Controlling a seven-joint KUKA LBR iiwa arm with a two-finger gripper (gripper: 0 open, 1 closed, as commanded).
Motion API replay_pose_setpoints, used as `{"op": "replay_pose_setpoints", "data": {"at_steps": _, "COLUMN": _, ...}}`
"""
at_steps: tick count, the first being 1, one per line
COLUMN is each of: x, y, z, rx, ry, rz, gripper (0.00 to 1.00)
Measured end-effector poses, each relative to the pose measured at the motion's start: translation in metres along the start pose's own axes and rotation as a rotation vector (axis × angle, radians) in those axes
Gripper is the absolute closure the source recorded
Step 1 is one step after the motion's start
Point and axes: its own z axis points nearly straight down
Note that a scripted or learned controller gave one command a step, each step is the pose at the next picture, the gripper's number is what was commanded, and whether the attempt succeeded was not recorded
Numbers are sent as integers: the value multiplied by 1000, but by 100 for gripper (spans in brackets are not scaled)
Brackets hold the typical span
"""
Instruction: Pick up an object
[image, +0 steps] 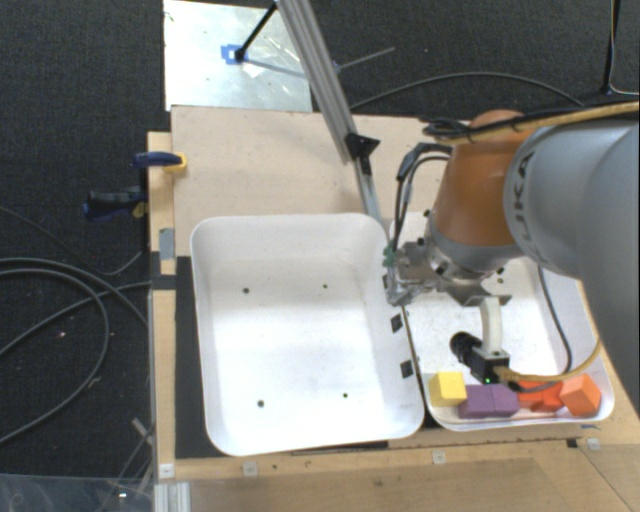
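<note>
The gripper (400, 285) is hanging under the grey arm's orange band just right of the frame's centre, over the wall where the two bins are meeting. Whether it is released or clenched cannot be told from this angle, and nothing is showing in its grasp. Below and to its right, in the lower corner of the shallow white right-hand bin (445, 320), the candidates are sitting in a tight row: a small yellow cube-like block (448, 388), a purple oblong block (488, 401) touching it, then a red-orange piece (540, 402) and an orange block (581, 397) further right. All are looking like light, stiff toy blocks with matte faces, so probably neither fragile nor slippery. The yellow block is seeming the easiest pick, being at the row's open left end; as near-cube it is showing no real long axis, and gripping it across its upper and lower faces in the frame would be avoiding its purple neighbour. The purple block is lying with its long axis running left to right. The white left-hand bin (290, 340) is filling the frame's centre-left.
</note>
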Motion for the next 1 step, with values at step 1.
{"op": "replay_pose_setpoints", "data": {"at_steps": 1, "x": 39, "y": 34, "z": 12, "rx": 2, "ry": 1, "rz": -3, "gripper": 100}}
